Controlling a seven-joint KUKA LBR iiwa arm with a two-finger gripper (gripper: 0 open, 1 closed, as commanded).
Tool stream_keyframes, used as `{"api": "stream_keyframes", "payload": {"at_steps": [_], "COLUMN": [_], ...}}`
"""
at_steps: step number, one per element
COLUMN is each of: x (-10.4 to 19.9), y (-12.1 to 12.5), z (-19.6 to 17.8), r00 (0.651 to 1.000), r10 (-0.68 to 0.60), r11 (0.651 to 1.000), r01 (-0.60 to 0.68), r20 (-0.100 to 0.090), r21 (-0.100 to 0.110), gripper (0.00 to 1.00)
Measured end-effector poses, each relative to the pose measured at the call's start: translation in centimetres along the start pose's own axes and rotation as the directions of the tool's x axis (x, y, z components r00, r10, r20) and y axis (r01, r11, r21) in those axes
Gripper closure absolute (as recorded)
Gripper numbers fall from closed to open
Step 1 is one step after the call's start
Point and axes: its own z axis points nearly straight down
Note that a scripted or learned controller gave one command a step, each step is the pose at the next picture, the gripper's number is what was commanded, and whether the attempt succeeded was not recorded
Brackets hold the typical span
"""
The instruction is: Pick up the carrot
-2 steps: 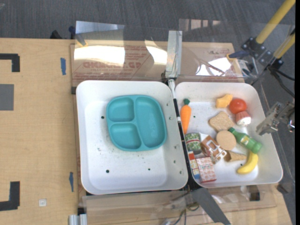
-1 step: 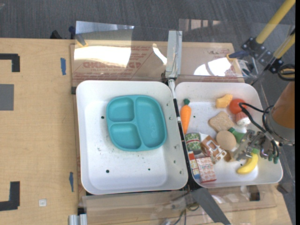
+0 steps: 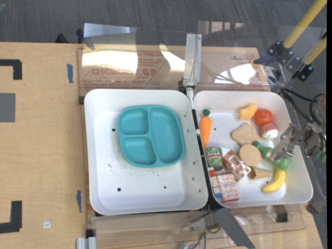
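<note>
Carrot (image 3: 205, 129), a small orange plastic taper with a green top, lay lengthwise along the left wall of the right white bin (image 3: 298, 191), green end pointing away from the camera. On the brown cardboard worktop (image 3: 36, 139), the left white bin (image 3: 98, 191) held a teal divided plate (image 3: 151, 135). Near the right bin's right edge the metal tool (image 3: 287, 145) hung over a green toy; how far its jaws stood apart could not be made out. A yellow banana (image 3: 275, 181) lay just beside it.
</note>
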Motion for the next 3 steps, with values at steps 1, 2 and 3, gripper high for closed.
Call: {"api": "stream_keyframes", "payload": {"at_steps": [1,2,3], "x": [-1.2,-2.1,-2.6], "y": [-1.7,1.3,-5.5], "z": [13.3,-0.9,14.2], "r00": [0.975,0.973,0.986], "r10": [0.223,0.232,0.166], "r11": [0.975,0.973,0.986], "r01": [-0.223,-0.232,-0.166], "r20": [-0.018,0.004,-0.003], "r21": [0.008,-0.002,0.003], "gripper": [1.0,1.0,1.0]}}
